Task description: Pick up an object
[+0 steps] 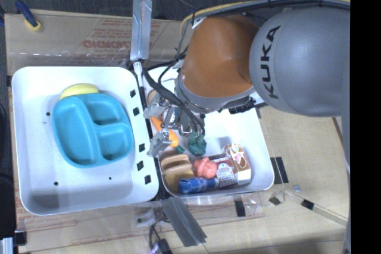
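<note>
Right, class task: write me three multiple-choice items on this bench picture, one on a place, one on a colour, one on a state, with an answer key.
1. Where does the blue divided tray lie?
A. In the left bin
B. In the right bin
C. On the bench outside the bins

2. What colour is the thing peeking from behind the tray's upper edge?
A. Red
B. Yellow
C. Black

3. Where is the pincer at this moment?
A. Over the blue tray
B. Down in the right bin among the small objects
C. Raised beyond the bench

Key:
1 A, the tray rests inside the left bin.
2 B, a yellow object shows just above the tray.
3 B, the pincer sits low in the right bin, close to the orange piece and the dark green piece.
</note>
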